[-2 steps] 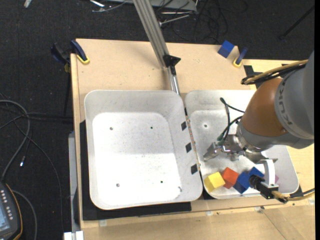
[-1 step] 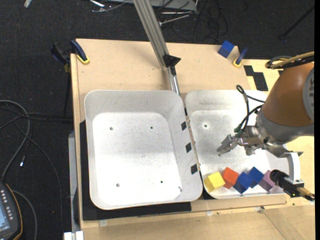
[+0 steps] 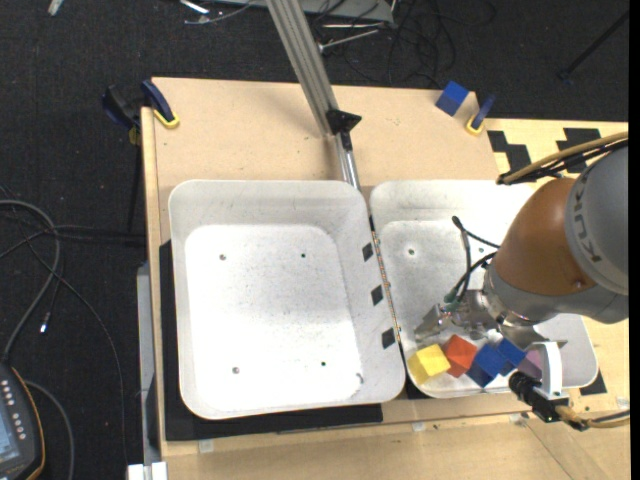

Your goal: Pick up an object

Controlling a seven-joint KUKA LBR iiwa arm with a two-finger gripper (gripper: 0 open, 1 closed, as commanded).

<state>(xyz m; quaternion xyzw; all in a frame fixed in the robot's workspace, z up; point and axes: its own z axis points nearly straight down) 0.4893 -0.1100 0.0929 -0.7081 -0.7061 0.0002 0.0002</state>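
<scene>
In right bin, near corner: tool [image 3: 447,320] low over the floor, just above a cluster of blocks.
Arm: grey w/ orange band, reaches in from the right, wrist bulk covers much of right bin [image 3: 400,208].
Tool state: can't tell — metal tip parts are small and cluttered by cable; gap betw. them not readable. Nothing visibly held.
Targets: yellow block [image 3: 430,362], orange block [image 3: 461,353], blue block [image 3: 496,360], packed touching or nearly so along the bin's near wall. A purple/pale piece [image 3: 541,363] sits just right of blue, partly hidden.
Key relation: blocks lie toward the near edge from the tool tip; orange is closest, almost directly under/just beside it; yellow slightly left, blue to the right under the wrist.
Long axis: blocks look roughly cubic, no clear long axis; approach angle matters less than spacing.
Risk (judgement): tight packing + wall leaves little room to get around one block.
Left bin [image 3: 200,218]: well apart, not in play.
Table [image 3: 250,118]: stray blue block [image 3: 453,96] at far edge, out of reach of this move.
</scene>
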